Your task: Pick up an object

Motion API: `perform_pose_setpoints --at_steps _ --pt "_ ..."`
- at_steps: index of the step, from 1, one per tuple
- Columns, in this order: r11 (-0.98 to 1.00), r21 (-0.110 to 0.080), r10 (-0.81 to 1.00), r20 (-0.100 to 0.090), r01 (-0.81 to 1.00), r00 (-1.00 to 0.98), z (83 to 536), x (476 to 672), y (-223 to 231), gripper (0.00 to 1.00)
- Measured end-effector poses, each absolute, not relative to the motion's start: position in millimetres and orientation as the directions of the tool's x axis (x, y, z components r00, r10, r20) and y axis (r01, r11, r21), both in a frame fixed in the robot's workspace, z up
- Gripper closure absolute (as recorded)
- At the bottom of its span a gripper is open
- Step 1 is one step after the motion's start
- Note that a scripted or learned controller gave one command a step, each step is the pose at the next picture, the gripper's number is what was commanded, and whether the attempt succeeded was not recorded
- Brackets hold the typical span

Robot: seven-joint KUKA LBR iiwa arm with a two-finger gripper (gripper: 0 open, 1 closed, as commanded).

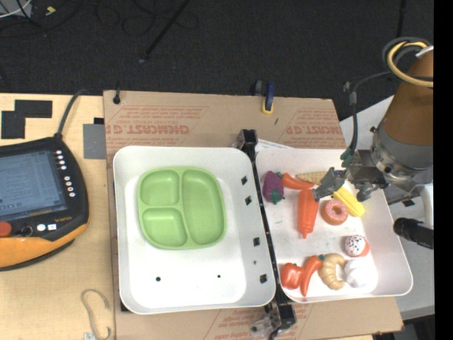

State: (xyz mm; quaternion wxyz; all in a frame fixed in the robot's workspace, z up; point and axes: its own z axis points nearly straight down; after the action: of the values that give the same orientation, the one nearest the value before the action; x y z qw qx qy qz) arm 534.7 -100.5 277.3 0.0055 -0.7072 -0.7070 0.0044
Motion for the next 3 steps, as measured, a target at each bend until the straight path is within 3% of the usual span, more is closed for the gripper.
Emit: perform_pose_setpoints --at_steps 1,3 --pt "0.002 -0.001 1.000 0.000 1.000 -0.002 283.7 536.5 -100.6 0.00" --pt "0.001 -0.006 1.000 0.002 1.000 -0.001 176.5 520.4 -108.5 0.00"
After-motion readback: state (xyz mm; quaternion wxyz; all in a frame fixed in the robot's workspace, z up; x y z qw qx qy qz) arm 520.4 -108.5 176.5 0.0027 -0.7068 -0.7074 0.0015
